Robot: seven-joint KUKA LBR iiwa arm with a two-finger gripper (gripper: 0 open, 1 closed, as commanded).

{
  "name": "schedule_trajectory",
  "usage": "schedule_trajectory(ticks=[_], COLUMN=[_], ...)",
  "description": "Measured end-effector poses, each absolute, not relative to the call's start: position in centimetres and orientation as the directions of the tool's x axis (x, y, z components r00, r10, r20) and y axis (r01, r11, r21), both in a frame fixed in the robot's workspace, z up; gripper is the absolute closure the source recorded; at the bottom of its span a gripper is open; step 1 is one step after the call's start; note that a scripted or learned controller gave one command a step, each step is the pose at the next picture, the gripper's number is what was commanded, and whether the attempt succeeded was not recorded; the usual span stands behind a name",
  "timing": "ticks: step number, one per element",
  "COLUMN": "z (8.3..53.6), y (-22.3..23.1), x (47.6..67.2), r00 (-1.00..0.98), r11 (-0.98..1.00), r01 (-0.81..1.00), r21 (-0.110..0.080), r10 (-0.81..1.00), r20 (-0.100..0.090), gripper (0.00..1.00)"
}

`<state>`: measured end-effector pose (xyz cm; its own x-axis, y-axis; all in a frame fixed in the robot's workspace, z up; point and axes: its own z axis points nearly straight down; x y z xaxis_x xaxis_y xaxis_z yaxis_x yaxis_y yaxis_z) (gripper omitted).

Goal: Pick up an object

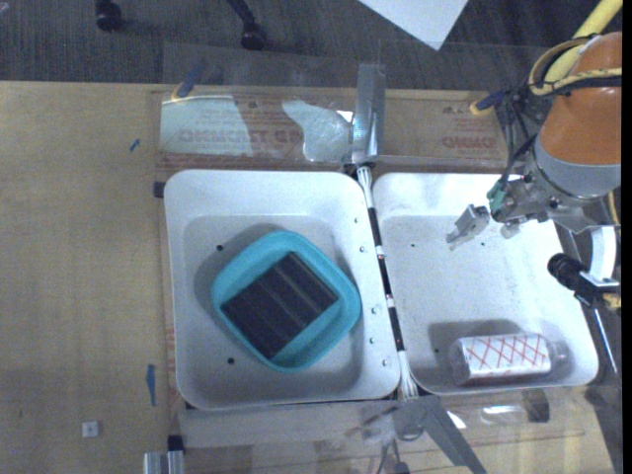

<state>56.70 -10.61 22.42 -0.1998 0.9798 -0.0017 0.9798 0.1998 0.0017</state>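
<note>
the bottle (507,355) lay on its side near the front edge of the right bin (434,294), a clear body wrapped in a white label with red crosshatching. it looked light and stiff, probably smooth and apt to roll, so a grasp across its round middle, jaws closing on the long sides, seemed safest. its right end blurred into the bin wall, and whether it had a cap could not be made out.

in the left bin (188,265) a teal dish (341,299) held a dark ribbed block (278,303), flat and broad, likely harder to pinch.

the gripper (464,226) hung over the back of the right bin, well apart from the bottle, nothing between its tips; whether it was spread or closed could not be told at this size.
</note>
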Motion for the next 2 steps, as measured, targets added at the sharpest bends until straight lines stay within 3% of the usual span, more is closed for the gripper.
schedule_trajectory(ticks=[1,2], z=[14.2,8.8], y=[-10.6,-9.7], x=[50.2,48.2], r00=[-0.177,-0.191], r11=[0.177,0.191], r01=[0.984,0.982], r21=[-0.001,0.008], r10=[0.984,0.982], r20=[0.0,-0.002], gripper=[0.0,0.0])
